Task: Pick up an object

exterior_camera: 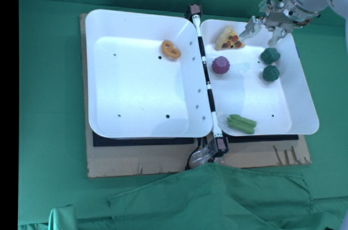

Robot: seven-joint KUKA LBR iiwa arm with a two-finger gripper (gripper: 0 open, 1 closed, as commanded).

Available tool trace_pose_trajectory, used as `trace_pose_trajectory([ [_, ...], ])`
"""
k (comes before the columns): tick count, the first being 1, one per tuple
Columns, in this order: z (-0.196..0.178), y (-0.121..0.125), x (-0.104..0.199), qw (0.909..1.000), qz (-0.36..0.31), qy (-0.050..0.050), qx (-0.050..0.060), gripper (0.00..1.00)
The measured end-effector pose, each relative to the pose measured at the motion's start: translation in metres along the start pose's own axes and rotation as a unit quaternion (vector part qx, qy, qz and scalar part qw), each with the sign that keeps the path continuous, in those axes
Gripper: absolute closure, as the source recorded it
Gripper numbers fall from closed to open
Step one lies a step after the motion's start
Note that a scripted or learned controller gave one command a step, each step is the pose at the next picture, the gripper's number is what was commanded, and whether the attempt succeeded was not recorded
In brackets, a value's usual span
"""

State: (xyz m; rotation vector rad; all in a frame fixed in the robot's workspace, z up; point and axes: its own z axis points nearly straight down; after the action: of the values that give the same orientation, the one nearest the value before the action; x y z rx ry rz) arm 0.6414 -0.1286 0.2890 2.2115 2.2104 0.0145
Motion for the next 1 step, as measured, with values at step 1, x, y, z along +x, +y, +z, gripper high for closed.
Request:
trace_pose_trajectory([
  [1, 0.0983, -0.0310, -0.0061, 0.9999, 0.002, 0.002, 0.012, 0.00],
])
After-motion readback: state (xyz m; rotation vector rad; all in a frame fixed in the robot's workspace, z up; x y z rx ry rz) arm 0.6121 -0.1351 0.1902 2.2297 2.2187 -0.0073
